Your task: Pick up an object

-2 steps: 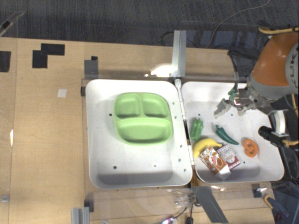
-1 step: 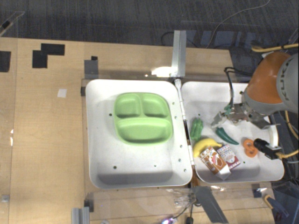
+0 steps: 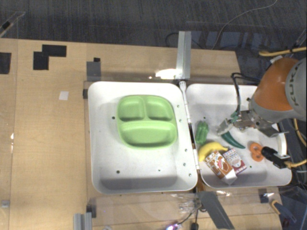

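Objects for picking lie in the right bin point(image 3: 211, 92): green pepper-like piece point(image 3: 201, 131) near the divider; yellow banana point(image 3: 210, 150) just below it; small red-and-white carton point(image 3: 225, 164) touching the banana's right end, tilted; dark green chili-shaped piece point(image 3: 233, 140) mid-bin; orange item point(image 3: 256, 152) to the right, partly under the arm; end effector point(image 3: 231, 123) hovers low over the right bin, just above the dark green piece, nothing visibly between its fingers; fingers open or closed, cannot tell; grey arm with orange band point(image 3: 273, 87) comes in from the right, covering the bin's right edge; black cable point(image 3: 236, 87) loops near the wrist. Left bin point(image 3: 103, 176) holds a green divided tray point(image 3: 146, 120), three compartments, roughly centred; well apart from the end effector. Bins sit side by side on a light wood tabletop point(image 3: 43, 138); black tape marks point(image 3: 48, 55) at far left; metal post point(image 3: 184, 51) behind the bin seam; dark carpet floor point(image 3: 120, 8) beyond.
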`<state>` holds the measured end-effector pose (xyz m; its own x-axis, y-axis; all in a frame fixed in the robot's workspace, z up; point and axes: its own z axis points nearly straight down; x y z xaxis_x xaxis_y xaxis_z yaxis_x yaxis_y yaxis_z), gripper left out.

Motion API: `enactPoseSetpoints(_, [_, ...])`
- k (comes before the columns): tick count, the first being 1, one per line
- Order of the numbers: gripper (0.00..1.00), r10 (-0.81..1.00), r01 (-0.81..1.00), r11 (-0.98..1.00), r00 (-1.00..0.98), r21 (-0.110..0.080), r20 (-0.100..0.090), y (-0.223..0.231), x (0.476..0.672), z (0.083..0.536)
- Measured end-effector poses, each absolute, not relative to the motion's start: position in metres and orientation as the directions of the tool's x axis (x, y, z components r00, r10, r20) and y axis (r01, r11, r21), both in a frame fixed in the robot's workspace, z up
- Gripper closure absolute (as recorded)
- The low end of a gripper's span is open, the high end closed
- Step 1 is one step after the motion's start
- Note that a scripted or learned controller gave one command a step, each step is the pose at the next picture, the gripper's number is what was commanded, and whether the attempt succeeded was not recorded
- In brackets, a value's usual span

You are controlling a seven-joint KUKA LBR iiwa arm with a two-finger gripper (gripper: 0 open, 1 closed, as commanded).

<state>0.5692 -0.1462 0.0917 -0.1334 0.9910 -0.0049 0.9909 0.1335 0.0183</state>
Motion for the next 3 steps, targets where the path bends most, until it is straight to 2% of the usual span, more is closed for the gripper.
enactPoseSetpoints(1, [1.0, 0.991, 0.991, 0.135, -0.135, 0.024, -0.002, -0.144, 0.572, 0.104])
enactPoseSetpoints(2, [1.0, 0.98, 0.98, 0.201, -0.201, 0.007, -0.001, -0.054, 0.628, 0.201])
enactPoseSetpoints(3, [1.0, 0.999, 0.999, 0.051, -0.051, 0.004, -0.001, -0.048, 0.633, 0.217])
